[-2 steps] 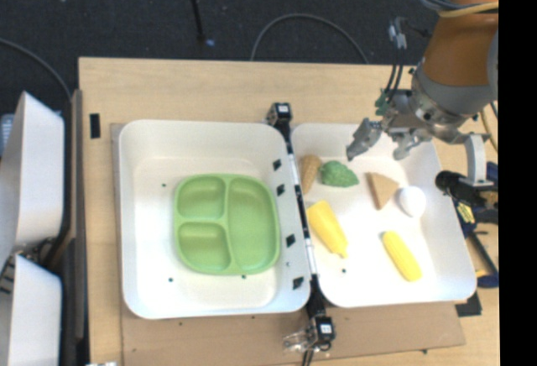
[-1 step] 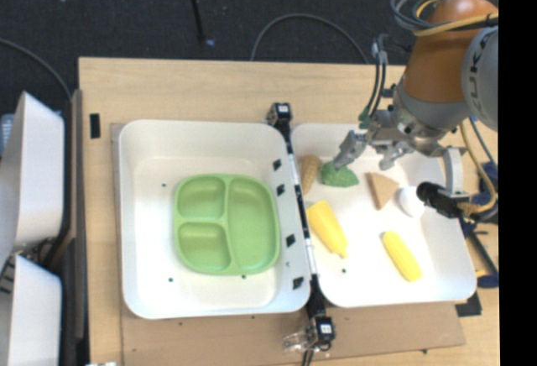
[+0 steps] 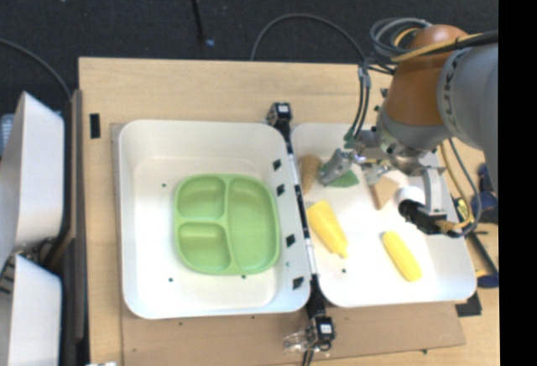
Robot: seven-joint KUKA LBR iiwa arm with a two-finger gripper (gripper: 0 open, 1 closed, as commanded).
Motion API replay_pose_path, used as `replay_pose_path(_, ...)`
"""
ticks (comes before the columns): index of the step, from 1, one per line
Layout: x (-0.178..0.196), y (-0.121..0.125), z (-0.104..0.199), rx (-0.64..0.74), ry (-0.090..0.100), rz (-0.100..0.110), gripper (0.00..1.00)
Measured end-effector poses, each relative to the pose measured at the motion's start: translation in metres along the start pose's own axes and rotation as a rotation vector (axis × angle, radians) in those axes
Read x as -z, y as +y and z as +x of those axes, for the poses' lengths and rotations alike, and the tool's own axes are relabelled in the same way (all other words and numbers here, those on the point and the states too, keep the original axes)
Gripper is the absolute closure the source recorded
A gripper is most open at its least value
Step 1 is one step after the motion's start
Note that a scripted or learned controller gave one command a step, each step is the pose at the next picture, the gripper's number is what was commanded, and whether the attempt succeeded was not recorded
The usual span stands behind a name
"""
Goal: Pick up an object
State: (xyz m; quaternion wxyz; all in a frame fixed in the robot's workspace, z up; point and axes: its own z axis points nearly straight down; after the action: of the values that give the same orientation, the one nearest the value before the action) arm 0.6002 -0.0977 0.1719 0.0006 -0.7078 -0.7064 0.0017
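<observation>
Camera view, looking down at a slant:

- Tabletop (image 3: 210, 87): light wood, carrying two shallow white bins side by side, joined along a black-clipped seam.
- Left bin (image 3: 143, 272): white, rounded corners. Holds one item.
- Green plate (image 3: 226, 224): pale green, divided into three compartments, lying flat near the middle of the left bin, slightly toward its right wall.
- Right bin (image 3: 445, 280): white, partly covered at its upper end by the arm.
- Arm (image 3: 453, 100): grey, with an orange band (image 3: 415, 79) above the wrist, reaching in from the right over the far part of the right bin. Cables loop behind it.
- Tool (image 3: 340, 167): low over the upper left part of the right bin, just above a small green object. Whether its fingers stand apart or together cannot be told; nothing is seen held between them.
- Small green object (image 3: 342, 180): directly under the tool tip, shape unclear.
- Tan cone-like piece (image 3: 310, 171): just left of the tool, close to the seam between the bins.
- Yellow corn cob (image 3: 327, 227): lying at a slant in the right bin, near its left wall, below the tool.
- Second yellow corn cob (image 3: 401, 255): lying at a slant further right, apart from the first.
- Tan block (image 3: 382, 192): beneath the wrist, partly hidden.
- White boxes (image 3: 33, 171): standing off the tabletop, at the left edge.
</observation>
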Motion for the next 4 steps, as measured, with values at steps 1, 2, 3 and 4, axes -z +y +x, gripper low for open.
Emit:
replay_pose_path(1, -0.058, -0.009, 0.000, 0.000, 0.000, 0.000, 0.00)
replay_pose_path(2, -0.044, -0.007, 0.000, -0.005, 0.001, -0.007, 1.00)
replay_pose_path(3, 0.020, -0.006, -0.004, -0.002, 0.000, -0.010, 1.00)
replay_pose_path(4, 0.065, -0.009, -0.006, 0.002, 0.000, -0.010, 1.00)
